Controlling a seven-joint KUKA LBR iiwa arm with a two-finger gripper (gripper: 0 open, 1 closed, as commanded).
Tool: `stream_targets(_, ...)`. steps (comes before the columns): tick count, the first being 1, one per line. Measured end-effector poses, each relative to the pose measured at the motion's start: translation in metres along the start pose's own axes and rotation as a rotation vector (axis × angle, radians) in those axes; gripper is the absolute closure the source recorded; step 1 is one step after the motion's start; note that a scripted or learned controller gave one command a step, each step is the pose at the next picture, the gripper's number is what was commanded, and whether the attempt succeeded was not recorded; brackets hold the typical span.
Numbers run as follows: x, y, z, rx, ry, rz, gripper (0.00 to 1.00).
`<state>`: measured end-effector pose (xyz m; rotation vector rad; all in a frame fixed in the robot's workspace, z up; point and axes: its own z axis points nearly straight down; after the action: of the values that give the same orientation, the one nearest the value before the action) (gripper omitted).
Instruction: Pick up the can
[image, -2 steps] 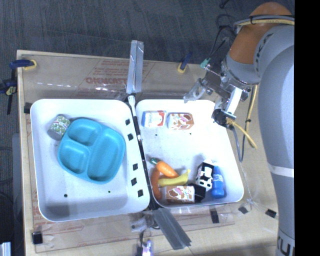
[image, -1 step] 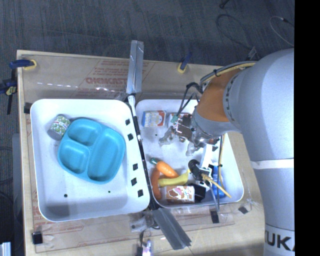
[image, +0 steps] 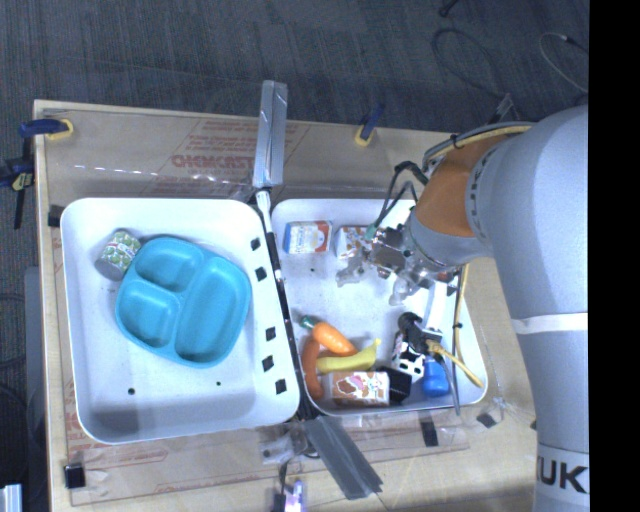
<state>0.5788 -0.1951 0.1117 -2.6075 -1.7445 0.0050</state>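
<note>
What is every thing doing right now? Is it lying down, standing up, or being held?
can: lying on its side in the left bin, against the blue tray, not held.
blue tray: flat, right way up.
carrot: lying in the right bin.
gripper: over the right bin, far from the can.
</note>
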Motion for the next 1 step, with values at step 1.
stream_targets(1, -0.0003, 0.0001, -0.0001, 0.000, -0.001, 0.000, 0.00)
